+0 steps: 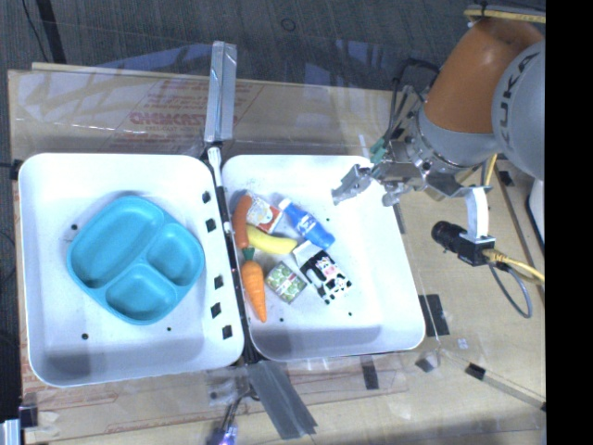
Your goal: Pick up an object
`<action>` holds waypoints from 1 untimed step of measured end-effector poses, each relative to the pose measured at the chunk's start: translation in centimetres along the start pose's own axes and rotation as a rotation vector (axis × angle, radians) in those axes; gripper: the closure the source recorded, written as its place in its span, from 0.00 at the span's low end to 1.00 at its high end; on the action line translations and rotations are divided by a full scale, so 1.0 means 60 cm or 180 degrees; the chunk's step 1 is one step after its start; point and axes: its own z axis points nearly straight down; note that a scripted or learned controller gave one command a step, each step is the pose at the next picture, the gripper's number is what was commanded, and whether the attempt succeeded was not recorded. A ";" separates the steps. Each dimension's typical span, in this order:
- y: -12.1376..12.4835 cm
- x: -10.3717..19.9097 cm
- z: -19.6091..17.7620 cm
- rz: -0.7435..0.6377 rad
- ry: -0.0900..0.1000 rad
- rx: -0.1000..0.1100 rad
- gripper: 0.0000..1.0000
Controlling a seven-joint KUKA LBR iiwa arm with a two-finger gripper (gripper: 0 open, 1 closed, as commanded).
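Left of hand (pixel 372 184), carrot (pixel 254 291).

We count two white bins (pixel 46 248), one blue divided plate (pixel 137 258), two carrots (pixel 254 291), one banana (pixel 269 244), one blue carton (pixel 307 223), one cow-print carton (pixel 325 275), one green packet (pixel 285 282) and one red-and-white carton (pixel 264 213).

A robotics lab: KUKA arm (pixel 491 72) over taped white bins (pixel 389 276) on a bench (pixel 139 100)
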 end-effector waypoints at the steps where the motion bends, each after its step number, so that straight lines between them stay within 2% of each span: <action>1: -0.026 -0.071 0.235 -0.0469 -0.0009 -0.0038 0.00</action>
